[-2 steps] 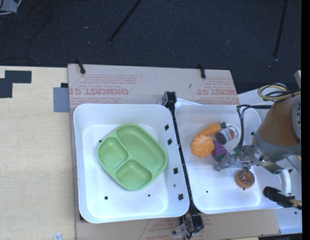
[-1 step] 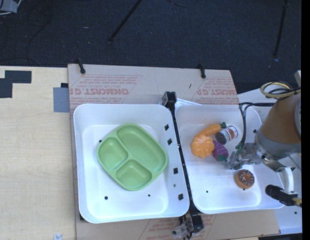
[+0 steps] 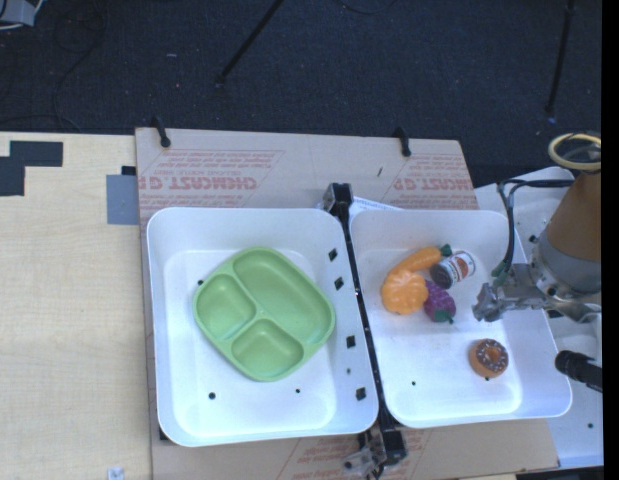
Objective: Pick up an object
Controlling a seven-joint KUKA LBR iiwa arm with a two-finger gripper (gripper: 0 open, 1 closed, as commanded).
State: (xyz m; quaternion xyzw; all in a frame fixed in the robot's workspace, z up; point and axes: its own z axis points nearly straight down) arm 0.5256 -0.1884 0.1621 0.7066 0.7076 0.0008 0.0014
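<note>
Camera view: right bin (image 3: 549, 393) holds a tight cluster. There is an orange toy carrot (image 3: 413, 262), a round orange fruit (image 3: 404, 293), a purple grape bunch (image 3: 440, 303) and a small labelled jar (image 3: 455, 267), all touching or just beside each other in the upper middle. A brown donut (image 3: 488, 357) sits apart, lower right in the same bin. The left bin (image 3: 179, 238) carries a green divided plate (image 3: 264, 311).

Best pick, I'd judge: the donut. It is isolated, so the fingers can come straight down without nudging neighbours. The cluster risks a bad squeeze or pushing things aside. Centre over the donut, straddle it evenly, then close.

Arm pose: the arm comes in from the right, its grey body and orange band over the bin's right edge. The gripper (image 3: 486, 304) is low inside the right bin, just right of the grapes and above the donut. Nothing visible between the fingers; can't tell whether they are parted or closed, too small and dark. Both bins sit on cardboard on the desk (image 3: 59, 318).
</note>
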